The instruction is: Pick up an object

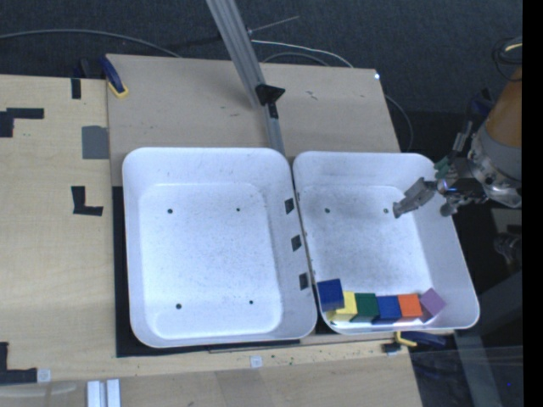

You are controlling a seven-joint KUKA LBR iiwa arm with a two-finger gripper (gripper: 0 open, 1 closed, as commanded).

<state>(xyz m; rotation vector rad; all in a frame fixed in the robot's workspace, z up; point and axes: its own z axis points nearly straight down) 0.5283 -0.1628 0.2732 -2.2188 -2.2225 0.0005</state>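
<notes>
Camera view: the gripper hangs, its state unclear; the blocks lie toward seven o'clock.

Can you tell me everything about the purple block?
The purple block is a small, pale purple cube that looks solid and smooth. It sits in the right bin, tucked into the near right corner against the bin's wall, and looks slightly turned. It ends a row of colored blocks, and the orange block seems to touch it on its left. The gripper is far off, over the bin's other end.
</notes>
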